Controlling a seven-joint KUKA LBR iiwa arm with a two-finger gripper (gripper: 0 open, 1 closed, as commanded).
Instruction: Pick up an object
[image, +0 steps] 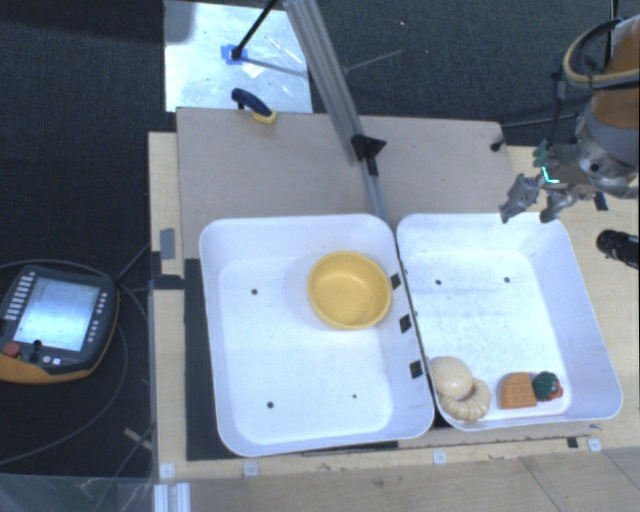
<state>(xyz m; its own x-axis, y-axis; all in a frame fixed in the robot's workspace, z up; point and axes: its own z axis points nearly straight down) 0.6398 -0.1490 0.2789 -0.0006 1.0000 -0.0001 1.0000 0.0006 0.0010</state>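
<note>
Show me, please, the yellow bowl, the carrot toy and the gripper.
Bowl (349, 289): camera view, on its inner floor.
Carrot toy (518, 391): camera view, on its orange body.
Gripper (536, 202): camera view, midway between its fingertips.

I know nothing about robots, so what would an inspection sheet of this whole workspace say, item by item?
Surface: tan bench bearing two shallow white bins, left bin and right bin.
Job's things: round yellow plastic bowl in left bin; cream bun-shaped toy and orange toy with green top in right bin's near end.
Clutter: yellow-and-black clamp at bench's far edge.
Grippers: pincer open, holding nothing, above right bin's far rim.
Cables: black cable running to the pendant.
Surroundings: orange-grey handheld control pendant, dark carpet, grey metal pole.
</note>
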